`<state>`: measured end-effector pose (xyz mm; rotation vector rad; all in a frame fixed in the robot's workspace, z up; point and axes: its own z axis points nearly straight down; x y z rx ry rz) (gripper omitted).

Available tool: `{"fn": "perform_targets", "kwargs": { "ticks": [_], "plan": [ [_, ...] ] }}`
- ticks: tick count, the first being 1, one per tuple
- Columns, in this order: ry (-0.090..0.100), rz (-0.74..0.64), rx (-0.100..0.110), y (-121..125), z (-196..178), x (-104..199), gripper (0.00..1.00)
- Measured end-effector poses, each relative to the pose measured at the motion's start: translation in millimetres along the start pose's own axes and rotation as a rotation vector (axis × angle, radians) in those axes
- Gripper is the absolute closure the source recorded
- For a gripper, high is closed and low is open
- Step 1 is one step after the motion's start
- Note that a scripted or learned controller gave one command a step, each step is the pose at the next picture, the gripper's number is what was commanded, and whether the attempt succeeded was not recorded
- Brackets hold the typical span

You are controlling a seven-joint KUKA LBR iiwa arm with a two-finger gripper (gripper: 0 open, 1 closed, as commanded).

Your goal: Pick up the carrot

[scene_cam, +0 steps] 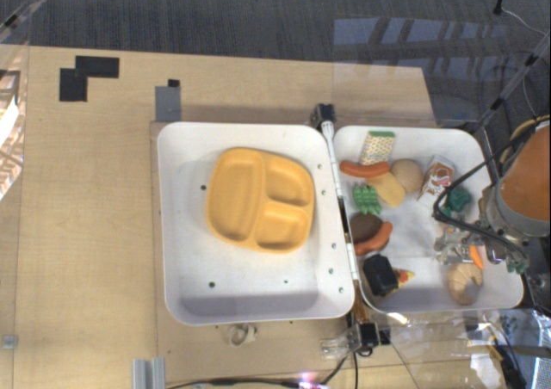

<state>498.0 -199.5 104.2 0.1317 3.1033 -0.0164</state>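
Camera view, carrot (476,256) upright-tilted, near gripper (465,245)

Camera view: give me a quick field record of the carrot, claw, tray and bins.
carrot: orange piece in the right bin, near its right side, under the claw
claw: over the right bin, at the carrot; grip unclear
yellow tray: three compartments, in the left bin
neighbours: beige item just in front of the carrot
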Motion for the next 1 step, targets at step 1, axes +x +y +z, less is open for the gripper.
{"fn": "perform_targets", "kwargs": {
  "ticks": [1],
  "plan": [
    [0.011,-0.087,-0.015,114.8,12.0,-18.4,1.00]
  ]
}}
